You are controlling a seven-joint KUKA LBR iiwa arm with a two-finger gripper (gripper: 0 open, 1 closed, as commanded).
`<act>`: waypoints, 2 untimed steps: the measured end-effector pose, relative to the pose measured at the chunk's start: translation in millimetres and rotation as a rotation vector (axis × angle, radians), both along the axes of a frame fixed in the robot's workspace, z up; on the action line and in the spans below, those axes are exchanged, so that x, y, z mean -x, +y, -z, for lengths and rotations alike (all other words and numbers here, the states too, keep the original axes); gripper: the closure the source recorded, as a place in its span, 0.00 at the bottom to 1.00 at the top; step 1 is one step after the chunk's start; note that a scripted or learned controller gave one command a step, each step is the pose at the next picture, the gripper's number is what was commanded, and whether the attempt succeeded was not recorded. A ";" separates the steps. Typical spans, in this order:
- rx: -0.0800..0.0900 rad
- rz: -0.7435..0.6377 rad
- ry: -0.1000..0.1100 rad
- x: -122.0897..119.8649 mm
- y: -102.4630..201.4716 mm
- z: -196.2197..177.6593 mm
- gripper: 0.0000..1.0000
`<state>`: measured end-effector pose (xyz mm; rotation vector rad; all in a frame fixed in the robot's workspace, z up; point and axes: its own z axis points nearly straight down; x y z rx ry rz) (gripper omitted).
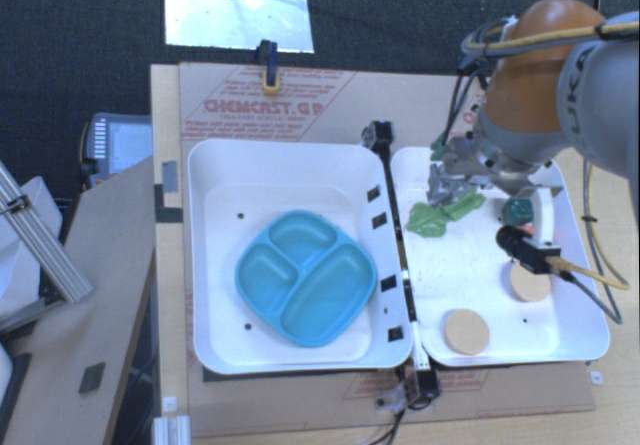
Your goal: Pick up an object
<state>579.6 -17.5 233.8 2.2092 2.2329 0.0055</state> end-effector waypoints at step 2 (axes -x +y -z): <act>-0.001 0.001 0.001 -9.6 104.8 3.1 1.00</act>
